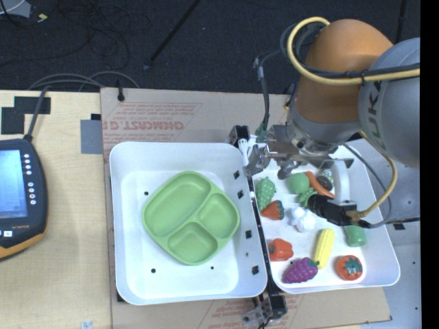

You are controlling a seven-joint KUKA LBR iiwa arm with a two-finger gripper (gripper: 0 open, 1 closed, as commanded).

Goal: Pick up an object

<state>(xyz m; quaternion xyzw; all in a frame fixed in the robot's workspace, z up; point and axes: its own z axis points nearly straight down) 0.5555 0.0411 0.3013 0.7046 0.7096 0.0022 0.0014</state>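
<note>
Bench stock as I read it from my station:

- Left bin (130, 279): one green divided plate (191, 216), lying flat near the middle.
- Right bin (384, 269): toy food, crowded. Corn cob (323, 247), purple grapes (301, 271), tomato (350, 267) along the near side; a red piece (280, 249) and a strawberry-like piece (272, 210) by the dividing wall; a green leafy piece (265, 191) above that; a small white item (299, 216) mid-bin; a green block (354, 236) to the right.
- Arm: wrist over the far half of the right bin, gripper (302, 184) low among a green round piece (298, 182) and an orange carrot-like piece (317, 182).
- Tool state: I cannot tell; the wrist body and clutter hide the tip. I see nothing clearly held.

Handling note, my judgement: the step in hand is the descent onto a pick. The far cluster is tightly packed, so I would commit to one piece, the green round one being nearest the tool, and centre over it before closing. Neighbours touching it may be nudged or wedged. A straight vertical lift afterwards, then a check for something actually in the grip.
</note>
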